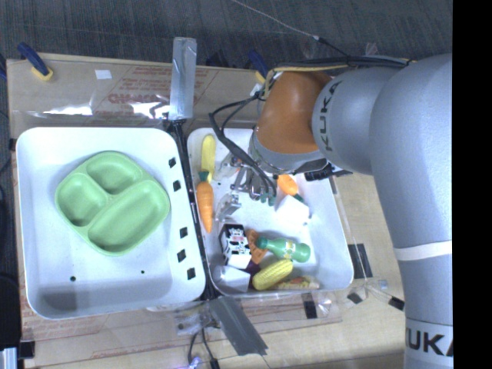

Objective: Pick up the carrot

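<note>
We are seeing the carrot (204,204) lying along the left wall of the right bin (343,241), just below a yellow banana (208,154). The end effector (240,189) is hanging just beside the carrot, at its 3 o'clock; we cannot tell its state. The green divided plate (112,201) is resting in the left bin (31,206).
</note>
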Controlling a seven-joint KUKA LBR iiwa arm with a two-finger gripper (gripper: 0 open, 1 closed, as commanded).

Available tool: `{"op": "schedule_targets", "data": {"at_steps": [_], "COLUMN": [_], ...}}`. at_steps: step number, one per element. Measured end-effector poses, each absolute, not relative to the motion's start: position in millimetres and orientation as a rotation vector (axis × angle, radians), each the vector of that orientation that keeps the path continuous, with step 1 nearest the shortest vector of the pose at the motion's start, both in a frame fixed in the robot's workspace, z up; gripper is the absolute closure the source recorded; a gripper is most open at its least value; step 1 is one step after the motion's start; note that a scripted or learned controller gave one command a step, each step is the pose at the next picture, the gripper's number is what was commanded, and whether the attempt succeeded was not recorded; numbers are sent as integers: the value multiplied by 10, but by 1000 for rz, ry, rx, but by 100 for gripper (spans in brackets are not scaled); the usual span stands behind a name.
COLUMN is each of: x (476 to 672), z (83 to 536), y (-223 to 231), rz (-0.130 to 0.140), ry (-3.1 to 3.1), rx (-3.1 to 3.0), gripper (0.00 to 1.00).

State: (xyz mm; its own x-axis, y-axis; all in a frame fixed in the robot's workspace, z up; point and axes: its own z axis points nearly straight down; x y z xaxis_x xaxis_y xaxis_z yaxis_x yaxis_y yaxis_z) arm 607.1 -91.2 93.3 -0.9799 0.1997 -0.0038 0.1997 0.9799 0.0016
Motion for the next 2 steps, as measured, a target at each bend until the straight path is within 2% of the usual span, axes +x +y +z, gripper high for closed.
{"op": "schedule_targets", "data": {"at_steps": [1,2], "x": [5929,6327], "z": [918,932], "y": [-943,-1067], "rz": [0,0], "ry": [3085,2945], "rx": [607,1086], "gripper": [0,0]}}
